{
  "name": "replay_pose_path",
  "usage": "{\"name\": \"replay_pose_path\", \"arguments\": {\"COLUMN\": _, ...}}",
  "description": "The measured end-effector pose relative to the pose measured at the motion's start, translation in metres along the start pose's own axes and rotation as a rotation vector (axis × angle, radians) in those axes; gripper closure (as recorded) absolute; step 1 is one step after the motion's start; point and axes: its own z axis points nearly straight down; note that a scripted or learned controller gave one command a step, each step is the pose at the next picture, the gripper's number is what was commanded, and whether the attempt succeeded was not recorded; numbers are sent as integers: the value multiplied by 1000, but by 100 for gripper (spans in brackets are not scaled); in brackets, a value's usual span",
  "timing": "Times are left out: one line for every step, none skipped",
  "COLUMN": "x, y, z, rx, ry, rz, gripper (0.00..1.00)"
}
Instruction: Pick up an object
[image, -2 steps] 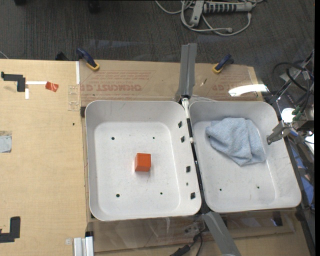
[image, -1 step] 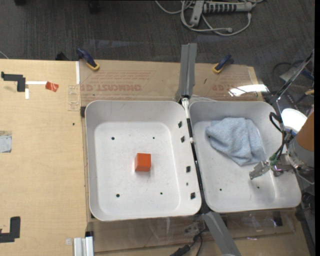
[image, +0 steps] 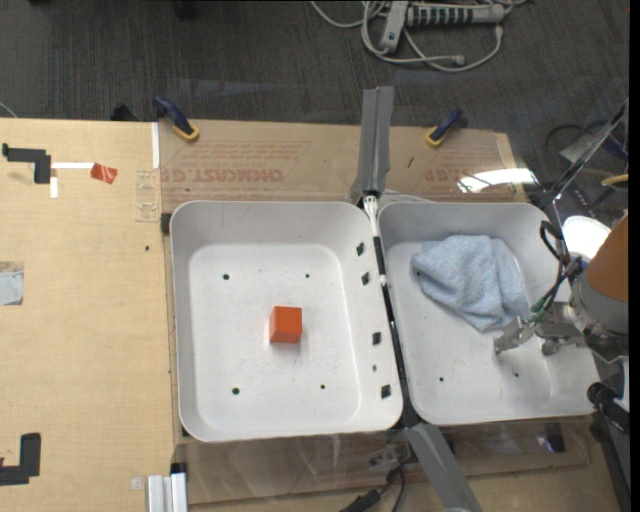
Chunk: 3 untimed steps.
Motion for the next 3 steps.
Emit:
{"name": "replay_pose_path", "arguments": {"x": -3, "y": 0, "z": -9, "rx": -2, "ry": -7, "rz": 5, "gripper": 100}}
{"name": "replay_pose_path", "arguments": {"x": 33, "y": 16, "z": -95, "rx": -3, "ry": -15, "rz": 2, "gripper": 100}}
{"name": "replay_pose_path", "arguments": {"x": -2, "y": -11, "z": -73, "rx": 0, "ry": -14, "rz": -48, "gripper": 100}}
